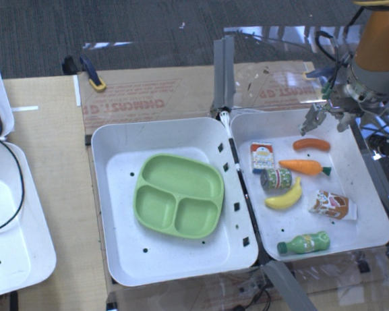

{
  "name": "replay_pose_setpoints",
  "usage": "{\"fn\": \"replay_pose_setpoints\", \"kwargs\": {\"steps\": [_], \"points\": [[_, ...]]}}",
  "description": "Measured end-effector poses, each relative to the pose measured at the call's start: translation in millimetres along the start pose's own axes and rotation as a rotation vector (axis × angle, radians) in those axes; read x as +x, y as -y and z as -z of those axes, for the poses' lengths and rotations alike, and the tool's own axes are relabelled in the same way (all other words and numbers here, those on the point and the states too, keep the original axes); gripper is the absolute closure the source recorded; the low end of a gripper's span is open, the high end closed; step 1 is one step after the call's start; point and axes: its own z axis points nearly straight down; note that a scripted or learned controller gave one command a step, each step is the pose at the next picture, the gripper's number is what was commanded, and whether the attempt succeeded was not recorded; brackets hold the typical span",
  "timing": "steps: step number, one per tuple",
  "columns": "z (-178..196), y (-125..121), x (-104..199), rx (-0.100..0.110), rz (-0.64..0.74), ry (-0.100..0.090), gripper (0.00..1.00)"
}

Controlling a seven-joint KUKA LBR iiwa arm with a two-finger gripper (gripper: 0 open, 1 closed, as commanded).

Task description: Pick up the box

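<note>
The box is small, red and white, and lies flat in the right bin near its back left corner. A brown and white carton lies toward that bin's right side. My gripper hangs over the back right part of the right bin, just above a red sausage. It is up and to the right of the box and apart from it. Its fingers are spread open with nothing between them.
Around the box lie an orange carrot, a green can, a yellow banana and a green bottle near the front wall. The left bin holds a green divided plate. A grey divider post stands behind the bins.
</note>
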Motion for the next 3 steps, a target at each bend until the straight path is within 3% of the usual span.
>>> {"fn": "replay_pose_setpoints", "kwargs": {"steps": [1,2,3], "points": [[-109,-36,67,-0.011,0.137,0.001,0.0],[-52,-34,44,-0.005,0.318,0.003,0.0],[-109,-36,68,-0.011,0.35,0.003,0.0]]}}
